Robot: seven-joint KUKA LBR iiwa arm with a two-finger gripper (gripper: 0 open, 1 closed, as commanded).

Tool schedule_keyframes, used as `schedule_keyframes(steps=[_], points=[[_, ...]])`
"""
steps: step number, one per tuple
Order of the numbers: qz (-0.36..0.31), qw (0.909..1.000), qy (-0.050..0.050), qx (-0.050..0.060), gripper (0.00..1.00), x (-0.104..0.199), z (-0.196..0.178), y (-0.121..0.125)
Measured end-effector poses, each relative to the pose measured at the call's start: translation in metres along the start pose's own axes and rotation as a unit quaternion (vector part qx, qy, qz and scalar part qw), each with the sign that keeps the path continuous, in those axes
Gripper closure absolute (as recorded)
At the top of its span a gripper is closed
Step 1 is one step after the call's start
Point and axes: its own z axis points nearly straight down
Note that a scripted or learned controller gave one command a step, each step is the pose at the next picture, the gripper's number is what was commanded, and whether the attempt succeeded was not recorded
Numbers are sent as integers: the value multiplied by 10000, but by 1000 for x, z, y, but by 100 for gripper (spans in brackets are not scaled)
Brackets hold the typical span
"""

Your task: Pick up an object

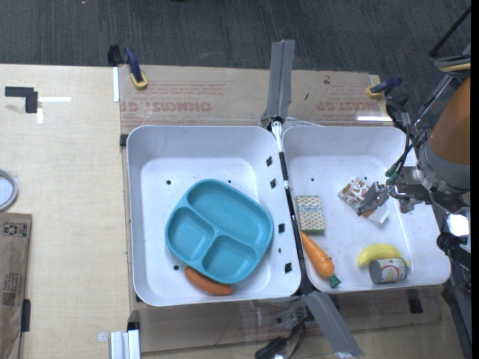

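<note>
Over the right bin (419, 279), the tool (372, 203) is hovering beside a small packet (353, 191), grip state unclear; next, I judge, it is needing a descent onto it.

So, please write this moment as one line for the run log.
gripper: low in right bin, beside small packet | grasp: unconfirmed | carrot, banana, can: untouched | left bin: blue tray
</note>
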Motion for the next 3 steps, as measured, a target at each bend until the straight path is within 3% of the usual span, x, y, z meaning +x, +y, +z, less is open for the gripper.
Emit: schedule_keyframes(steps=[1, 2, 3], points=[[434, 9991, -6, -19, 0, -20, 105, 65], [1017, 9948, -6, -16, 0, -60, 126, 104], [1003, 9950, -8, -4, 100, -61, 118, 104]])
